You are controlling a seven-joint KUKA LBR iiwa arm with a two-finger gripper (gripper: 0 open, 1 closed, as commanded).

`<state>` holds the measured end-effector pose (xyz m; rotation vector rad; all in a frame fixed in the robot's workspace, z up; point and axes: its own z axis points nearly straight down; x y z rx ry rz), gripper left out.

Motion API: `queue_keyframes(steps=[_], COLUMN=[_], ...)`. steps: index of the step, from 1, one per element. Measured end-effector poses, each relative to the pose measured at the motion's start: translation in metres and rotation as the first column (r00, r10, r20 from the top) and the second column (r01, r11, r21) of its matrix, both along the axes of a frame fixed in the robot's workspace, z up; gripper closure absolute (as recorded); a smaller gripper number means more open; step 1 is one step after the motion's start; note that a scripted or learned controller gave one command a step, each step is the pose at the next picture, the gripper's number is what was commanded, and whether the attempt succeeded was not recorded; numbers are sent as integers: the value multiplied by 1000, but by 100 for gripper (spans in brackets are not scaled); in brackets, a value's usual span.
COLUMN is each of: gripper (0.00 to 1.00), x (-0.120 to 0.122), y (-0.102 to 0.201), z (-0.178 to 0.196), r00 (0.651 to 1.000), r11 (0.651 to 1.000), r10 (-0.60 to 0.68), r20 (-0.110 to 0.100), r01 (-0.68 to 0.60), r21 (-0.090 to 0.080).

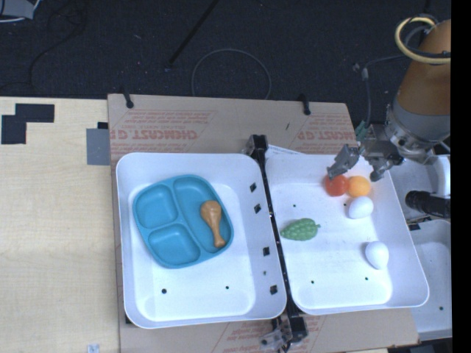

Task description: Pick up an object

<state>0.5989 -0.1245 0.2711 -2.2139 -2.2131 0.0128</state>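
My gripper [360, 165] hangs open over the back of the right bin [324, 293], its two fingers spread either side of an orange ball [359, 187]. A red tomato [336, 185] lies just left of the ball, under the left finger. A white egg [360, 208] sits right below the ball, and a second white egg [377, 255] lies nearer the front. A green bumpy vegetable [299, 229] rests toward the bin's left side. Nothing is between the fingers.
The left bin [184, 300] holds a blue divided plate [158, 208] with a toy chicken drumstick [213, 222] in its right compartment. A black divider [268, 226] runs between the bins. The arm [423, 87] stands at the right edge.
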Motion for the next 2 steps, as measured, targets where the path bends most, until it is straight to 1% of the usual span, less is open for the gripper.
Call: queue_keyframes(steps=[1, 2], gripper=[0, 0], x=[2, -3], y=[0, -6], z=[6, -56], r00=[1000, 1000], r11=[1000, 1000], r10=[1, 0], r20=[10, 5], r01=[-1, 0], r21=[-1, -1])
